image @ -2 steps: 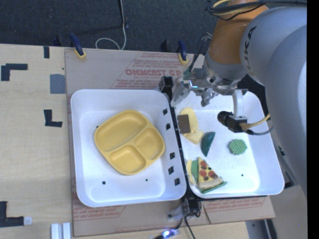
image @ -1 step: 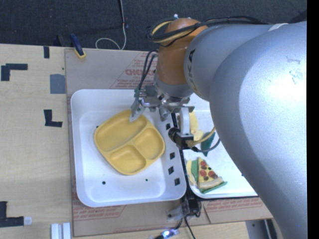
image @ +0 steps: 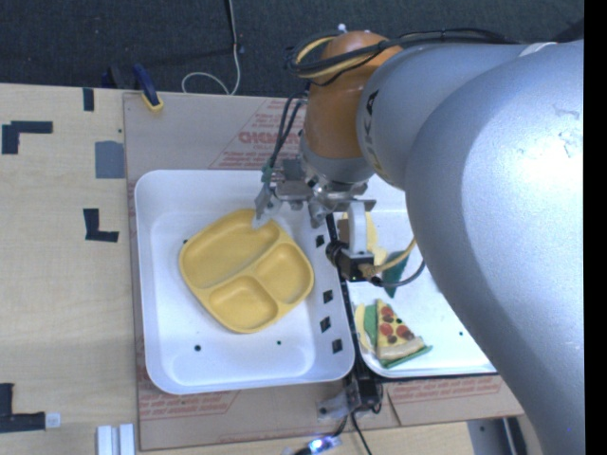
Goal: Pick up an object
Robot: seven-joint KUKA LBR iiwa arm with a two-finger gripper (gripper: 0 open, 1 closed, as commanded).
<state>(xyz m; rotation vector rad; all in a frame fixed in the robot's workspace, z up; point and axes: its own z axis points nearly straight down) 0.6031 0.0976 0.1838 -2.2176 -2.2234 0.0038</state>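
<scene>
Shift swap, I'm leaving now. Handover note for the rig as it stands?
Gripper: down in the left bin, at the far rim of the yellow divided plate. No grip can be confirmed from the view.
Things: the plate lies flat in the left bin. A toy pizza slice lies near the front of the right bin, beside the arm.
Done: the arm has reached the plate.
Left: secure a grip and lift. Nothing is visibly off the bin floor yet, so treat the pick as not done.
</scene>
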